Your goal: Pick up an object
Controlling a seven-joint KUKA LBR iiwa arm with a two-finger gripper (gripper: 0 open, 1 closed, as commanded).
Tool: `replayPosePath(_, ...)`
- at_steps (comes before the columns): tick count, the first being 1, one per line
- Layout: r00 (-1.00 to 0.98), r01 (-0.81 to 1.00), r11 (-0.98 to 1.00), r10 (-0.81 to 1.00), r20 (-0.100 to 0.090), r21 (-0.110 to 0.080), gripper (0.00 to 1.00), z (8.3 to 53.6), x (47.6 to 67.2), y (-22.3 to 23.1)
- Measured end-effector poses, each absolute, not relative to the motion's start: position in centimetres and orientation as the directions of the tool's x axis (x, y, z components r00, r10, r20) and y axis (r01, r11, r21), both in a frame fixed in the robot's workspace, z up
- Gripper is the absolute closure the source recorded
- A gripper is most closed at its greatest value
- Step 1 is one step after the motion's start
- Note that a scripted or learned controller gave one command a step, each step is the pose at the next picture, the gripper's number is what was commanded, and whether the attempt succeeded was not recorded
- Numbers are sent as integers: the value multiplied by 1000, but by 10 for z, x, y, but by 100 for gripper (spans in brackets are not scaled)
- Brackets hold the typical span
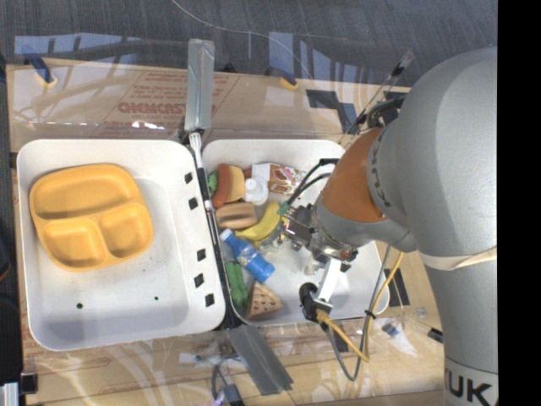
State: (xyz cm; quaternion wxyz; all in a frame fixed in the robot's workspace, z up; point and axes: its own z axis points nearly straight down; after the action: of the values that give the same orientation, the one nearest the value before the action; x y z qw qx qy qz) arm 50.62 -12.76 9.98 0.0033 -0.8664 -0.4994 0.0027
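You are looking at an arm (448,150) built of broad, rounded grey shells with a smooth matt finish. Above the wrist an orange band (348,186) is wrapping round it, and below that band the casing is narrowing into a darker grey metal collar. Black cables (314,176) are looping out beside the orange band, and thin dark wires are trailing past the upper shoulder. A yellow cable (385,288) is curling down from the wrist and running off below it. A pale seam is crossing the big lower shell, and near the bottom edge you are seeing part of the dark lettering "UK" (470,388) on the grey casing.
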Motion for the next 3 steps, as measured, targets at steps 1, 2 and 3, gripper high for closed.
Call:
replayPosePath(1, 721, 693, -721, 693, -2, -6, 0, 90, 564, -93)
replayPosePath(2, 715, 699, -715, 699, -5, -11, 100, 99, 564, -91)
replayPosePath(3, 701, 714, -701, 714, 5, 0, 100, 194, 603, -22)
